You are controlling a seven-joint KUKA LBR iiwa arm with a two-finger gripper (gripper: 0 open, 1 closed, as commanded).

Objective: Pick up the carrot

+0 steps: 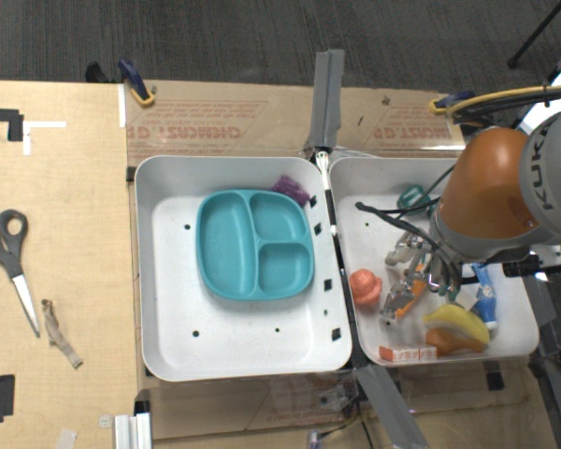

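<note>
Pincer (407, 283) low in right bin (374, 335), clenched on carrot (404, 299); toy carrot likely light, stiff, slick; I grip mid-length.

View from above. The bench (56, 251) had a pale wood-grain top, lit evenly with no hard shadows. Beyond its far edge lay a dark grey floor (215, 17) with a fine woven texture. A sheet of brown cardboard (224, 120) with reversed red lettering lay flat under the two bins, up and to the left of the jaws. Well to the left of the jaws, grey-handled scissors (14, 260) rested on the wood, with a small crumpled strip (61, 335) near them. Black tape marks (5, 123) sat toward the far-left corner and the near-left edge. A grey bar (327, 96) ran away from the bins' shared wall.
</note>
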